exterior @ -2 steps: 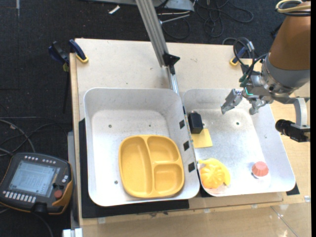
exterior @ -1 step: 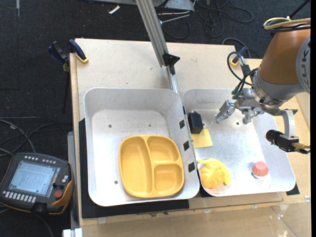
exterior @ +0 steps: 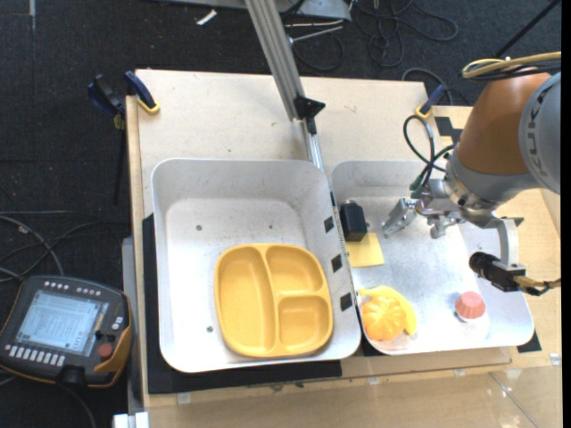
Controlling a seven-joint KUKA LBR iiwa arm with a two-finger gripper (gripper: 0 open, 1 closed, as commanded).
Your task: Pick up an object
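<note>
Two shallow white bins side by side on a pale bench [exterior: 232, 105]. Left bin [exterior: 178, 194] holds a yellow divided plate [exterior: 272, 300], three compartments, lying flat toward the bin's 5 o'clock corner. Right bin [exterior: 500, 324] holds the loose items: a small black block [exterior: 353, 219] at its 9 o'clock edge, close against the wall between the bins; a flat pale-yellow square [exterior: 367, 251] touching the block's lower side; a yellow-orange squash-shaped toy [exterior: 385, 314] at 7 o'clock, near the front rim; a small pink-red cap-like piece [exterior: 469, 307] at 5 o'clock, well apart from the toy. Arm [exterior: 508, 132] enters from 3 o'clock, orange band over the right bin's far corner. Gripper [exterior: 419, 219] hangs over the upper middle of the right bin, about 3 o'clock of the black block and apart from it. Two metal fingers [exterior: 396, 217] visible, spread, nothing between them. All four loose items lie on the bin floor, none touching the gripper. A slanted metal pole [exterior: 278, 47] crosses the bench from 12 o'clock down to the gap between bins. A handheld control pendant [exterior: 61, 328] sits on the floor at 8 o'clock.
</note>
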